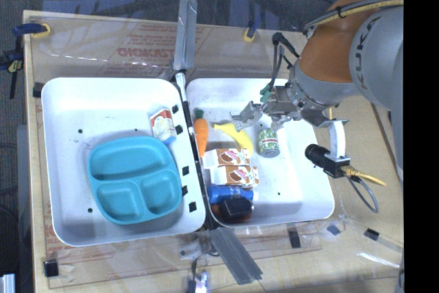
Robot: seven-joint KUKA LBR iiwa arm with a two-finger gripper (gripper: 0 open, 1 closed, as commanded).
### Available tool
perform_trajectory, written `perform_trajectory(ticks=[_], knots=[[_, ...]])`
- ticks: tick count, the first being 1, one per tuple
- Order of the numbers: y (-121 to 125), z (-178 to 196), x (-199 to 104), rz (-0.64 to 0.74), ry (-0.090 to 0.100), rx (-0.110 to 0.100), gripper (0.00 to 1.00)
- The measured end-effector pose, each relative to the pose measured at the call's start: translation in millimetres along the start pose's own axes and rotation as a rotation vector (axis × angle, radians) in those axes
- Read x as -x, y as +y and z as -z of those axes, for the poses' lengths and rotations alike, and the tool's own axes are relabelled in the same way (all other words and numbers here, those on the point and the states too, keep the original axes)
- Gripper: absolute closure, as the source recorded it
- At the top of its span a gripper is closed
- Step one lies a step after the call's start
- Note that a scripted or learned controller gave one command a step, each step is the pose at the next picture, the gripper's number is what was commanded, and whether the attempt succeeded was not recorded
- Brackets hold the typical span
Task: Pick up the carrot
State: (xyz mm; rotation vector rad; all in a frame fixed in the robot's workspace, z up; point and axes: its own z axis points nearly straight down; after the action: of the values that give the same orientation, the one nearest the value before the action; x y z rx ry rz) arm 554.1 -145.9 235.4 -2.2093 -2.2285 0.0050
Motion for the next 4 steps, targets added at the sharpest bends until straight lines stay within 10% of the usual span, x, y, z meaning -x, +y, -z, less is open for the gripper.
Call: perform_trajectory(ticks=[1,3,4], knots=[[12,-126,-25,-0.043,-0.001,0.003,0.00],[101,-143,-11,-0.072,-0.010,-0.005,0.00],[103,-134,-16,-0.063,-0.004,-0.002,1.00]])
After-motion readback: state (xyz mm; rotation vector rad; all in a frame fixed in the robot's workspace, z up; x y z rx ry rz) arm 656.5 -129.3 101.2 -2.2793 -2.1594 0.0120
